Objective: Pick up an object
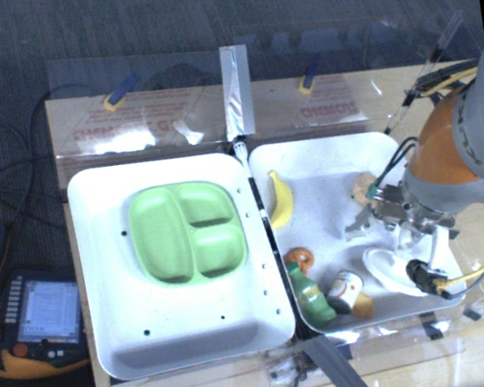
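Camera view: claw [374, 219] in right bin [308, 155], grip state unclear; no legible labels.

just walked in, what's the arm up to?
Pick attempt in progress. The arm has its hand down in the right bin, above a white cup; I can't tell whether it has hold of anything. A banana, a green bottle and a small jar lie in that bin. The left bin holds a green divided tray.

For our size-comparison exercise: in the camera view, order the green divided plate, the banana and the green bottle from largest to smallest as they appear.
1. green divided plate
2. banana and green bottle: they look alike in size, so unranked.
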